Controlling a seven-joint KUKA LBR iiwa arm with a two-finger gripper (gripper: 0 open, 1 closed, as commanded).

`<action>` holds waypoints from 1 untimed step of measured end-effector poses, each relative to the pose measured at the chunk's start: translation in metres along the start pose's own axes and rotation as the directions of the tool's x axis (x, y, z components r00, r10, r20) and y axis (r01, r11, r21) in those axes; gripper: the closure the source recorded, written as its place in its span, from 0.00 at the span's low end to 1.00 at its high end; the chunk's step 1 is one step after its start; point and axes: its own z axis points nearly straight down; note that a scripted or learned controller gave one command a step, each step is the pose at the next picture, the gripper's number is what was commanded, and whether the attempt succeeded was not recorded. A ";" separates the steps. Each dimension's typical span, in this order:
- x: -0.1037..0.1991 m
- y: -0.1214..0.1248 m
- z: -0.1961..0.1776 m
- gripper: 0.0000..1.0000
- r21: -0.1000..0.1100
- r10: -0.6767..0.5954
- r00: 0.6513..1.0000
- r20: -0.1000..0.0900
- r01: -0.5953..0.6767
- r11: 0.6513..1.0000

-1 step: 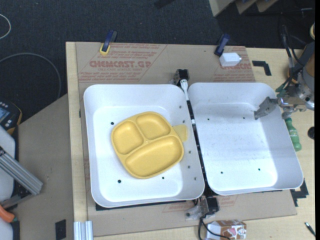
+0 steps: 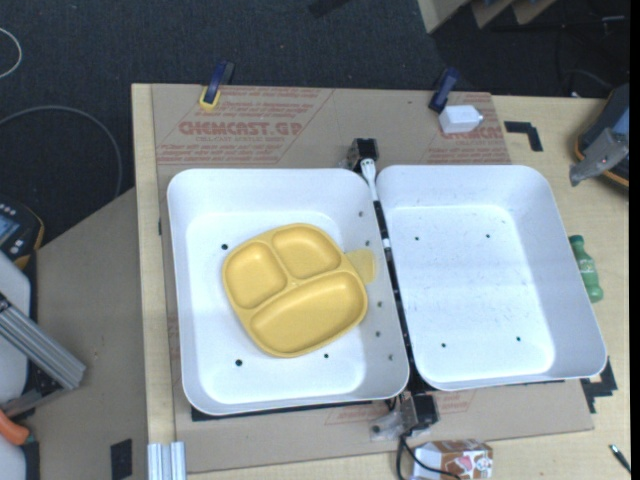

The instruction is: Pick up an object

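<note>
A cardboard-topped table (image 2: 300, 118) carries two shallow white bins side by side. The left bin (image 2: 190, 268) holds a yellow divided plate (image 2: 293, 290), lying flat near its centre with three compartments facing up. The right bin (image 2: 480, 268) adjoins it. The gripper (image 2: 605, 148) sits at the table's right edge, well apart from the plate; whether its fingers are open cannot be told.

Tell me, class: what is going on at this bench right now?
Nothing is being handled yet. A yellow divided plate lies in the left white bin, untouched, with the right white bin beside it. Part of the robot arm sits at the right edge, well away from the plate, so the pick has not started.
</note>
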 end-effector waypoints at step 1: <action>0.060 -0.062 -0.114 0.00 0.007 -0.004 1.000 -0.005 0.004 1.000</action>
